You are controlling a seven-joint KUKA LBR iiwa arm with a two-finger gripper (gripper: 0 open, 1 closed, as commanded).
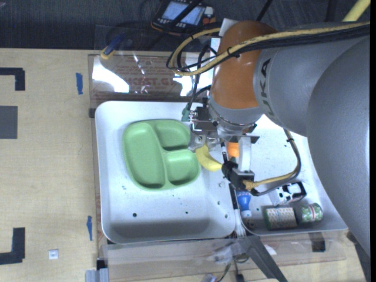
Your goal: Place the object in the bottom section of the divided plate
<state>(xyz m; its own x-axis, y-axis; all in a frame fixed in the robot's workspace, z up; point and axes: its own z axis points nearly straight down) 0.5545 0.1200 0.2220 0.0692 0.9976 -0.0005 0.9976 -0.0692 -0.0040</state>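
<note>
A green divided plate [158, 153] lies in the left white bin [117, 210]. It has one long section on the left and two smaller ones on the right. A yellow, banana-like object [207, 160] sits at the plate's right rim, beside the lower right section. My gripper [200, 138] hangs just above and to the left of it, over the plate's right edge. The wrist hides the object's top end, so I cannot tell whether it is held.
The right bin [305, 231] holds a green can [292, 215] lying on its side, a blue item [244, 202], a black and white item [290, 191] and an orange item [233, 149] under the wrist. The arm covers most of that bin.
</note>
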